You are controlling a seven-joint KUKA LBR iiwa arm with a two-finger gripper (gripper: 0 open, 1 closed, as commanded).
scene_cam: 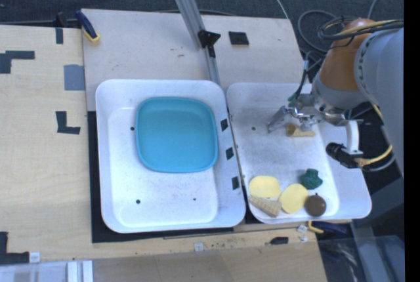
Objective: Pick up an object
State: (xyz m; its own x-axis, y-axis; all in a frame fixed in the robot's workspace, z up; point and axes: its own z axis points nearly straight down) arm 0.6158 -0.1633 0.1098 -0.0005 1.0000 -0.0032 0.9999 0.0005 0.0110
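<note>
My gripper (290,123) hangs low over the upper middle of the right bin (259,107), fingers spread open. A small tan block (302,132) lies just under its right finger, not between the fingers. Along the bin's front edge lie a yellow round piece (265,186), a second yellow round piece (293,198), a tan wedge (265,207), a brown ball (315,206) and a green object (311,178).
The left bin (115,162) bears a blue square plate (176,134). A metal pole (190,5) slants up from between the bins at the back. Cables loop behind the arm at the upper right.
</note>
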